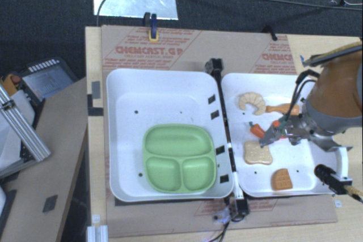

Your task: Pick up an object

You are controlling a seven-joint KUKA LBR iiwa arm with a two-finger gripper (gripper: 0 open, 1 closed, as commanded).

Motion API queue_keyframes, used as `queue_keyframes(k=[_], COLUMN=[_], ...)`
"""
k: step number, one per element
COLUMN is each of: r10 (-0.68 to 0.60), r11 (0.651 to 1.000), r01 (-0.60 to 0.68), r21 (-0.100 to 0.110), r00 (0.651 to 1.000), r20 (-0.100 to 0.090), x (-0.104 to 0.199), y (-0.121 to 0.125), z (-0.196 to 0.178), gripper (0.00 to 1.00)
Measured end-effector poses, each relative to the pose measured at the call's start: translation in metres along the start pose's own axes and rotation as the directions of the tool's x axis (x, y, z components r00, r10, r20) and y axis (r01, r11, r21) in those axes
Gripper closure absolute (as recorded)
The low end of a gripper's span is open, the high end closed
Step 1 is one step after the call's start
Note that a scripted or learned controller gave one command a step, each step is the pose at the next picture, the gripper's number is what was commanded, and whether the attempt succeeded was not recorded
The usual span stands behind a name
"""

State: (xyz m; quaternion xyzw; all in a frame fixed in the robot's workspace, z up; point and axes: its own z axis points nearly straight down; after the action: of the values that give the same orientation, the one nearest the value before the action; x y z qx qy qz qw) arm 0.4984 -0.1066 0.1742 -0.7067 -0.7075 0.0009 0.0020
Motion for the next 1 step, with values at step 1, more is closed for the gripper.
queue_keyframes(k=[1], r10=[0.000], r11=[1.000], r01=[0.000], r21=[-0.001], r00=[1.000], r20=[0.000], x=[-0.0034], y=[-0.0010], z=[0.0425], gripper=[0.00])
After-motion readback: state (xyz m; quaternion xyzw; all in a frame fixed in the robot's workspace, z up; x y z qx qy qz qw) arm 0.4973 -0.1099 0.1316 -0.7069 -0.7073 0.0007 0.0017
